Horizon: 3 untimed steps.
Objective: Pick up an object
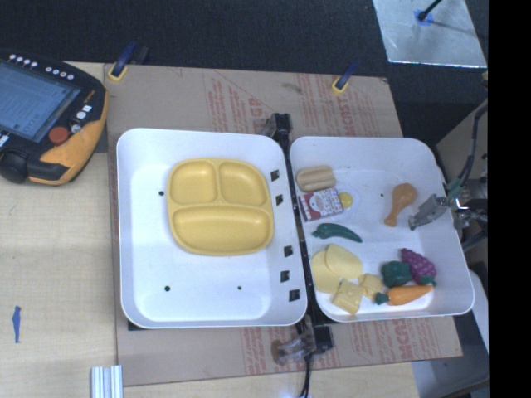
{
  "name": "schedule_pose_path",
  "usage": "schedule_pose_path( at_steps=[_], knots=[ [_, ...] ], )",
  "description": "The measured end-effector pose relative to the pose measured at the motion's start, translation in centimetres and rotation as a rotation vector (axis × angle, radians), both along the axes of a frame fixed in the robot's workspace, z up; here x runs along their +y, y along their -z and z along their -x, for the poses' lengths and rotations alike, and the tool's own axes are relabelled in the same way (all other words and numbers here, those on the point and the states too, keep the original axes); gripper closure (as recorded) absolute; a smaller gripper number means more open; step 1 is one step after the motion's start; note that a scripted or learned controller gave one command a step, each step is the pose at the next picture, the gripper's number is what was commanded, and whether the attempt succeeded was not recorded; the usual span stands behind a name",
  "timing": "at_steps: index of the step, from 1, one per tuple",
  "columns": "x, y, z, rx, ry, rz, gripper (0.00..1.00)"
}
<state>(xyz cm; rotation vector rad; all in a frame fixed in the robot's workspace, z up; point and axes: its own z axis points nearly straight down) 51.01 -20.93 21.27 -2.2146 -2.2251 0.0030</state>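
Note:
The right bin (373, 152) holds several toy foods. A brown chicken drumstick (400, 202) lies at its right. A bread roll (315, 177), a red-and-white packet (321, 203) and a green chili (337, 232) lie along its left side. Near the front are yellow cheese pieces (337, 265), a broccoli (396, 272), purple grapes (419, 264) and an orange carrot (408, 293). My gripper (423, 215) reaches in over the bin's right rim, just right of the drumstick and apart from it. Nothing shows in its grasp.
The left bin (141, 222) bears a yellow divided plate (221, 206). Black clips (288, 247) run along the seam between the bins. A teach pendant (46, 118) lies on the bench at the far left. Cables and arm parts crowd the right edge (465, 189).

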Motion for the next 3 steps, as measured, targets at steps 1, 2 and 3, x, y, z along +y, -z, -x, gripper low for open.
schedule_pose_path(
  at_steps=[1, 2, 3],
  knots=[
    [0.0, 11.7, -5.3, 0.008, -0.005, -0.003, 0.00],
    [8.4, 11.9, -9.1, -0.005, -0.007, 0.006, 0.00],
    [0.7, 12.1, -3.6, 0.005, 0.009, 0.003, 0.00]
  ],
)
